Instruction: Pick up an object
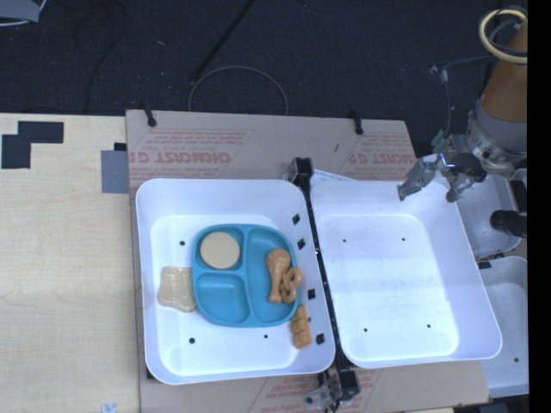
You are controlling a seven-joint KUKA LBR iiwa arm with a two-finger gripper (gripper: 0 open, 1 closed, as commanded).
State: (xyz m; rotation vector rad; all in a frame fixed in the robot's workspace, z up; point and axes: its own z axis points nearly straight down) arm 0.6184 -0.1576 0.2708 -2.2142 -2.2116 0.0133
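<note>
In the left bin [164, 205] lies a blue divided plate [234, 298]. A round tan cookie [219, 249] rests in its upper left section and a tan pretzel-like piece [281, 275] in its right section. A pale biscuit [176, 288] lies just left of the plate, and a small orange-brown piece [300, 326] sits at the plate's lower right. My gripper [434, 181] hangs over the far right corner of the right bin [405, 351], open, with nothing between its fingers. It is far from all the objects.
A black divider [312, 256] runs between the two bins. Cardboard [224, 144] lies under them, and a pale wooden bench top [60, 265] extends to the left. Cables cross the dark floor behind.
</note>
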